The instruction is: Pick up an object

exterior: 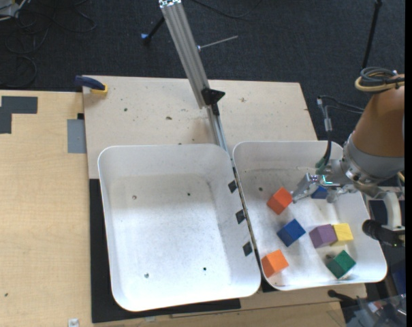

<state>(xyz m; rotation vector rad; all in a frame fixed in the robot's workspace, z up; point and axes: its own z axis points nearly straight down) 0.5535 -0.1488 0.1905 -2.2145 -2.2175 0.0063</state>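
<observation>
Dark carpet with loose cables surrounds a pale wooden bench (pixel 192 107) that carries two shallow white bins side by side. Within the right bin (pixel 260 157) lie the candidate objects, all small cubes: an orange cube (pixel 280 200) toward the bin's left middle, a blue cube (pixel 291 231) just nearer than it, a second orange cube (pixel 274 261) at the near left corner, a purple cube (pixel 322 236) touching a yellow cube (pixel 342 232) on its right, and a green cube (pixel 340 263) near the near right rim. By appearance these are rigid, light blocks with flat, smooth faces; they should neither deform nor break, but a smooth face may slip if pinched off-centre or on a corner. The sound hold is across two opposite flat faces, fingers square to them. The first orange cube and the blue cube stand apart from their neighbours and offer room for fingers on both sides; the purple and yellow pair are touching, which obstructs one face of each. The gripper (pixel 319 184) is low over the far right part of this bin, just right of the first orange cube, with something blue partly visible at its tip; whether it is gripped cannot be told, nor can its opening. The left bin (pixel 124 157) lies beside it, and a slanted aluminium rail (pixel 188 50) rises from the bench behind.
</observation>
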